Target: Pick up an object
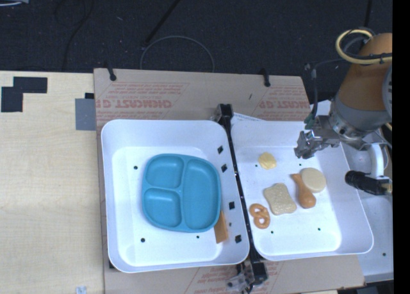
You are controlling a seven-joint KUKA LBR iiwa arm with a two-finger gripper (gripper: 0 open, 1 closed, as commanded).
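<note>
The right bin (349, 235) holds several toy foods: a small yellow piece (267, 161), a beige bread slice (280, 198), a brown pretzel (259, 214), and an orange carrot-like piece (303, 191) with a pale round piece (313, 179) lying against it. My gripper (306, 145) hangs over the upper right part of this bin, above and to the right of the yellow piece and just above the pale round piece. Nothing shows between its fingers.
In the left bin (122, 152) lies a blue divided plate (180, 191), with a thin orange-brown stick (221, 227) by its right lower edge. A black divider (232, 177) separates the bins. Cardboard (192, 94) lies behind them, a wooden bench top (45, 190) to the left.
</note>
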